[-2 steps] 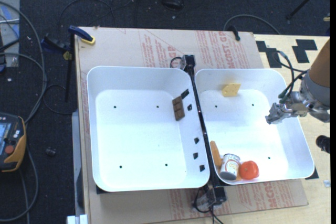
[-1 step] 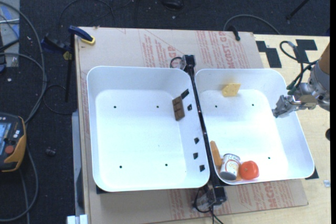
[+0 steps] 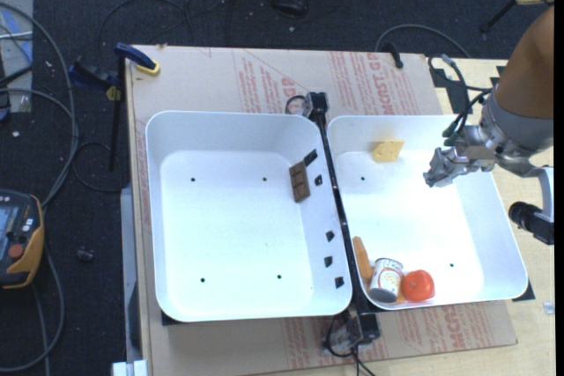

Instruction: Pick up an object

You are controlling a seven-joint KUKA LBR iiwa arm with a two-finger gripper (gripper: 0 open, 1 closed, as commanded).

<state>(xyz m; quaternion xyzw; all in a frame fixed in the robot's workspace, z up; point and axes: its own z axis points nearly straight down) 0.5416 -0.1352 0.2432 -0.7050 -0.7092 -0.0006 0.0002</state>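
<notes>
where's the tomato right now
The tomato sits in the right bin's near corner, touching the can, with the carrot just left of that and the gripper well above it.

I see my grey arm [image 3: 529, 114] reaching in from the right, its orange band uppermost. The wrist angles down and leftward, ending in the gripper [image 3: 438, 173], which hangs with nothing visibly between its tips.

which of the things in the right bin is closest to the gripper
The yellow cheese wedge, alone near the bin's far wall, left of the gripper. The tomato, can and carrot cluster at the near edge.
</notes>
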